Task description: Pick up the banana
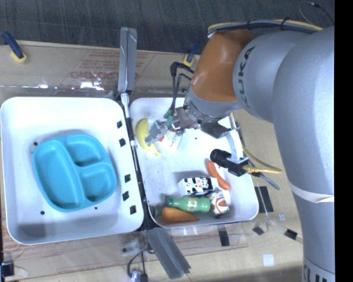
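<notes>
the arm (282, 93), grey with its orange band, reaches in from the right over the right bin (165, 175), 1 of 2 white bins on the bench; the left bin (23, 175) holds a blue divided tray (75, 170). by my reading the step in hand is the approach to the grasp: the gripper (159, 131) sits low at the upper left of the right bin, just beside the banana (143, 135), which lies against that bin's left wall. whether its fingers are spread or closed i cannot tell, and nothing visibly sits between them. the next move likely calls for settling squarely over the banana's middle and closing without jamming into the wall. along the bin's lower edge lie a green bottle (189, 204), a carrot (177, 215), a black and white carton (197, 184), a small can (220, 202) and a red-orange piece (217, 175), well apart from the banana. the bench (65, 69) is pale board with clear sheeting, and beyond it is dark floor.
</notes>
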Tool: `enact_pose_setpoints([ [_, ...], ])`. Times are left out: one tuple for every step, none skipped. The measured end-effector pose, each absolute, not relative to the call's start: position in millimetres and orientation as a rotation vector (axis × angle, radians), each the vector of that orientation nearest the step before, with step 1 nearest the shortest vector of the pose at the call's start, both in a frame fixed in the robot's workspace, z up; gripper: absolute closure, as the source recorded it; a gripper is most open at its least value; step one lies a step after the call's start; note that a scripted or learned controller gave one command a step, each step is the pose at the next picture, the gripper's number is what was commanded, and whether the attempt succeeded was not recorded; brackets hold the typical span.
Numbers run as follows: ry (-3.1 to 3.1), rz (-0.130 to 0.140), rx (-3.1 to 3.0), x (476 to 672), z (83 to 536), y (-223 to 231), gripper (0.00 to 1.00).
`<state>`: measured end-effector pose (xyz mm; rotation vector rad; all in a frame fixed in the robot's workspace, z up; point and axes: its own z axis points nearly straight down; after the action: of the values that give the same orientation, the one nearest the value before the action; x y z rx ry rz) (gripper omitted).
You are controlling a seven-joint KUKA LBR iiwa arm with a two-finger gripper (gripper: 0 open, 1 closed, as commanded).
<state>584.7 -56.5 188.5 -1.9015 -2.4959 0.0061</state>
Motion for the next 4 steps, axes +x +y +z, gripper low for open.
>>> enact_pose_setpoints([
  [-2.755, 0.004, -1.504, 614.2, 189, 3, 0.0],
  [-2.78, 0.006, -1.448, 597.2, 188, -49, 0.0],
  [-2.91, 0.007, -1.158, 594.3, 188, 1, 0.0],
  [-2.921, 0.003, -1.147, 615.8, 189, -35, 0.0],
])
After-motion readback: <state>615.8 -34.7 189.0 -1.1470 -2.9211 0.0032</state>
